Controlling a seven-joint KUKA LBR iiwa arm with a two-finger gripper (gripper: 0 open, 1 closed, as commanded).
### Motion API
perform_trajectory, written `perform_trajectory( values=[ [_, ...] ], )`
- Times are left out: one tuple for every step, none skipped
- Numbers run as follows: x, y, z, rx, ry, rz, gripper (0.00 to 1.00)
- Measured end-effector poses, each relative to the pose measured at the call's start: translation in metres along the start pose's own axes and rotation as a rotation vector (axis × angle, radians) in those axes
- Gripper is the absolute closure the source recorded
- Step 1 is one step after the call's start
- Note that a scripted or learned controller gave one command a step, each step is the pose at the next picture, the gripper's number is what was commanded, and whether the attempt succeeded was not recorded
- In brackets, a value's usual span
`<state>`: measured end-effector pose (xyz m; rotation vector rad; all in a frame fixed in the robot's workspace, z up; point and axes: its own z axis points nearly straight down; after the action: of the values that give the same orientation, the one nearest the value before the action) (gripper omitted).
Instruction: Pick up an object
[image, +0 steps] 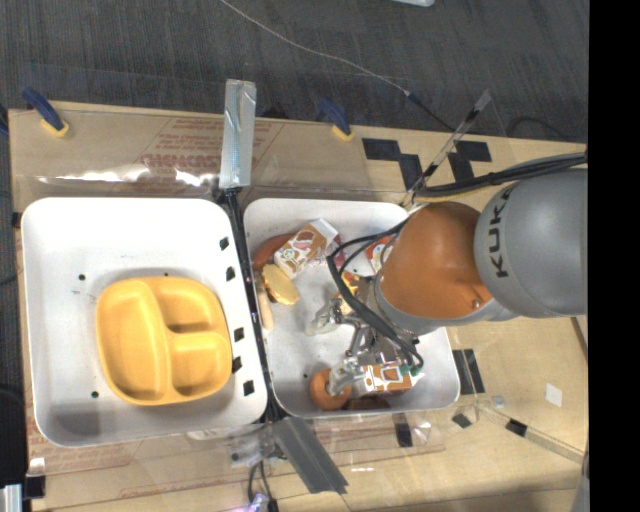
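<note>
The pincer (352, 368) hangs low in the right bin (300, 215), toward the lower centre of the frame, its metal parts tangled with dark cables; from this slanted view I cannot tell whether it is open or closed, nor whether anything sits in it. Just beside it, at the bin's lower edge, lie a round brown object (326, 392) and a small orange and white packet (385, 379), both close enough to the pincer that contact cannot be judged. Above the pincer, the arm (520, 245) comes in from the right of the frame, grey with a broad orange band (435, 265) that covers much of the bin's right half. In the upper left part of the same bin sits a brown and white carton (300, 248) with a cartoon figure on it, tilted, and just below it a tan, bun-like piece (281, 287) lies near the bin's left wall. The left bin (60, 225), touching the right one along a dark seam, holds 1 yellow tray (165, 340) with 3 compartments, resting flat in the bin's middle. Both bins sit on the desk (140, 135), a pale wooden surface with blue clips (46, 112) along its upper edge and black tape marks at the upper right.
</note>
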<state>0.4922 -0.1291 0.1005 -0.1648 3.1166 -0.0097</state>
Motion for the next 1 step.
perform_trajectory(
  values=[
    [-0.0872, 0.0112, 0.0029, -0.003, 0.006, -0.021, 0.0]
  ],
)
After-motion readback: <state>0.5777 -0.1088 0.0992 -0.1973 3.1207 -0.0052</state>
